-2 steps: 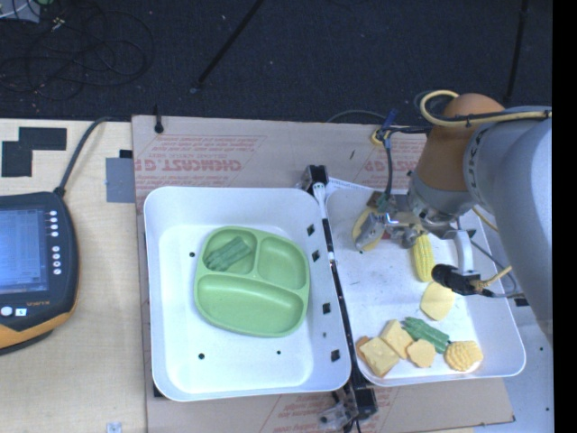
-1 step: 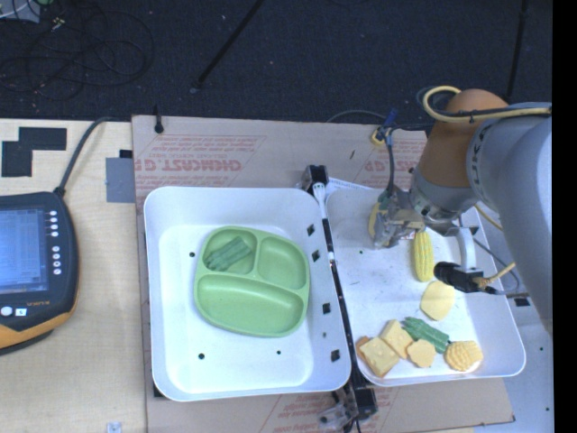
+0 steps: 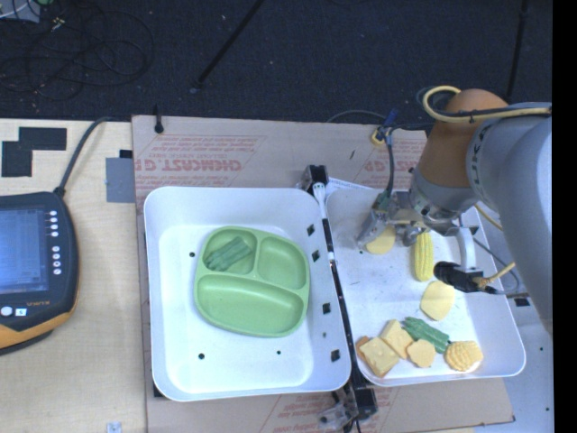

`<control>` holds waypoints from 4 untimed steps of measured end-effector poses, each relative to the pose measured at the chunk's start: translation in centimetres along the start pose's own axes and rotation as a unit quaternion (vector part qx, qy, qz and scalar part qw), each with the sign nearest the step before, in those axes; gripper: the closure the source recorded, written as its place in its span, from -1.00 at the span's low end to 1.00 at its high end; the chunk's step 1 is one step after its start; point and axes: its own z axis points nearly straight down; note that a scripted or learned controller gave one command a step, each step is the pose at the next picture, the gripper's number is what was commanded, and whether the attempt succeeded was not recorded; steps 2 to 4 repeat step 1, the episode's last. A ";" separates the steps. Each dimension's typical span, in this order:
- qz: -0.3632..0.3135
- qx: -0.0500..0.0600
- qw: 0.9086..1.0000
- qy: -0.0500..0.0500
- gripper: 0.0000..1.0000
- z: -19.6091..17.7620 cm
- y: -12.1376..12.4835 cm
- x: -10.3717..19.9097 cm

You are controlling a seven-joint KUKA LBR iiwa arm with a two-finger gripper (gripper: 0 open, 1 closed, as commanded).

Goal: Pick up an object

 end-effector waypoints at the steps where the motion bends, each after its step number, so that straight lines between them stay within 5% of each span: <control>1: 0.000 0.002 1.000 0.000 1.00 -0.8 -0.1 0.0; 4: 0.000 0.002 1.000 0.000 1.00 -0.8 -0.1 0.0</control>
